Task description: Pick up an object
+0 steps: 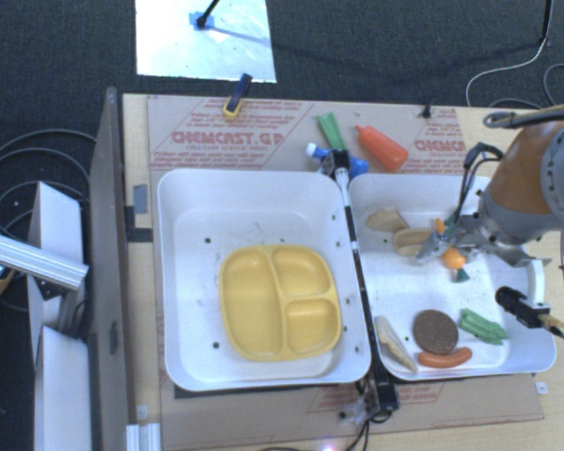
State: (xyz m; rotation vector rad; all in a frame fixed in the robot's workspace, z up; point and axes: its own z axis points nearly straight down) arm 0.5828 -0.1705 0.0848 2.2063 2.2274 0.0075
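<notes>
We are hovering our gripper (439, 247) in the right bin (536, 350), touching bread (412, 241) near the carrot (454, 258); its grasp we cannot tell.

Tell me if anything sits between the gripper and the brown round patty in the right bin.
Nothing visible does. The gripper hovers near the bin's middle; the brown patty lies below it in the view, with bare white bin floor between.

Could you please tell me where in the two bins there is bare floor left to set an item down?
The left bin has bare floor all around the yellow divided tray, widest along its far side. The right bin is crowded: food pieces by the gripper, and the brown disc, sausage and green pod near the front. Its central floor is free.
</notes>
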